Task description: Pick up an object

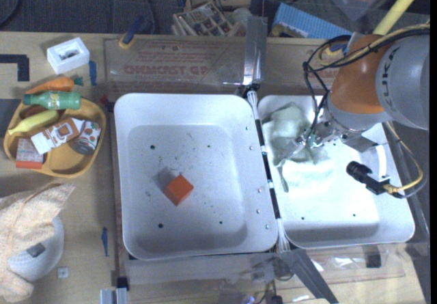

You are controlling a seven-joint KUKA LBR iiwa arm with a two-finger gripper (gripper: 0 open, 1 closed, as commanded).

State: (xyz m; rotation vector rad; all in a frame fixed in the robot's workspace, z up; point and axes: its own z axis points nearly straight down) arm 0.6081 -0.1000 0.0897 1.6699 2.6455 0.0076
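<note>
At the far left of the surface [87,241] sits a yellow-brown bowl [68,171] holding a green bottle [56,100], a banana [31,122] and some small packets. A little white box [68,54] lies beyond it, and a pale peach cloth [27,217] is bunched at the near left corner.

The left bin [205,118] holds one orange block [179,190], lying a little left of the bin's middle, well apart from every wall, with a scatter of dark specks around it.

In the right bin [341,217] a crumpled pale green rag [285,123] lies in the far left corner, close against the wall shared with the left bin.

The hand [306,141] is low in this right bin, at the right edge of the rag and touching or very nearly touching it. Whether the hand is apart, together or clamped on the rag cannot be told from this view. The grey arm [403,84] with its orange band [358,87] reaches in above the far right part of the bin.
</note>
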